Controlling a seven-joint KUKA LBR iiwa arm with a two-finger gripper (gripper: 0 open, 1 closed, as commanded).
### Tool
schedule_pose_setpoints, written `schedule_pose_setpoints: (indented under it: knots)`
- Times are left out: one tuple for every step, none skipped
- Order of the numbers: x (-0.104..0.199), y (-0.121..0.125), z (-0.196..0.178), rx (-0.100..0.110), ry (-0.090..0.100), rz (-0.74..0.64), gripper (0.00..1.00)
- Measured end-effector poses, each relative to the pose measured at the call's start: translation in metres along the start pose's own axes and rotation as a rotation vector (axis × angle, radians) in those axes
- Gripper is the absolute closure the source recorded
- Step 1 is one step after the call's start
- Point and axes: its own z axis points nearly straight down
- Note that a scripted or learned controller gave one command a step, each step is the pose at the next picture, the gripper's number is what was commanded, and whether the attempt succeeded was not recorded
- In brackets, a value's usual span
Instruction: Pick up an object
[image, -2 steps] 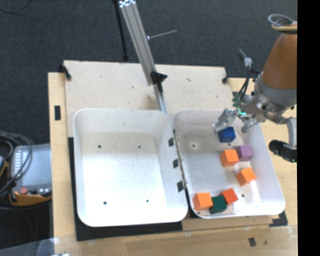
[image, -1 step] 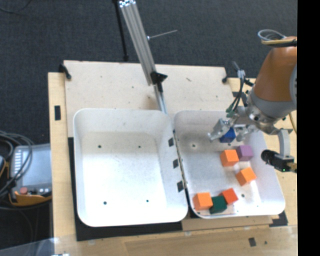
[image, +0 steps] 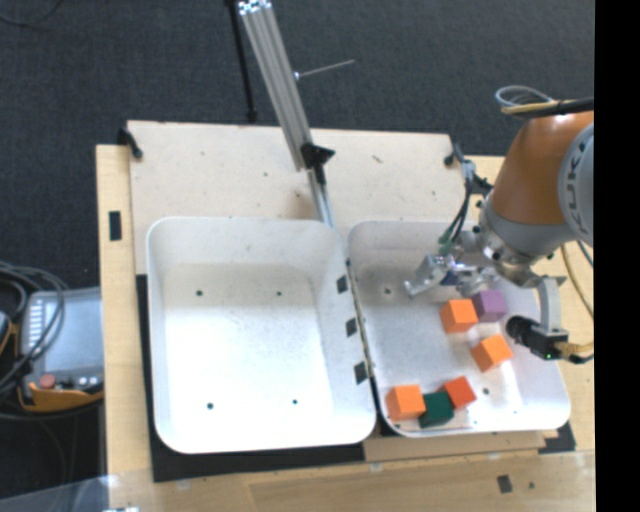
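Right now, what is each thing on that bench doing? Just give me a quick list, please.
gripper: low over the right bin, nothing seen held.
right bin: holds all the blocks.
left bin: white floor showing.
orange block: resting beside the purple block, just below the gripper.
second orange block: lying apart.
green block: at the near wall, between two orange blocks.
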Motion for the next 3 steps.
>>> schedule_pose_setpoints:
  knots:
    - [-0.001,0.007,0.06,0.001,0.0,0.001,0.0]
    - [-0.001,0.008,0.045,-0.008,0.002,0.009,1.0]
    - [0.004,0.016,-0.003,-0.011,0.001,-0.006,1.0]
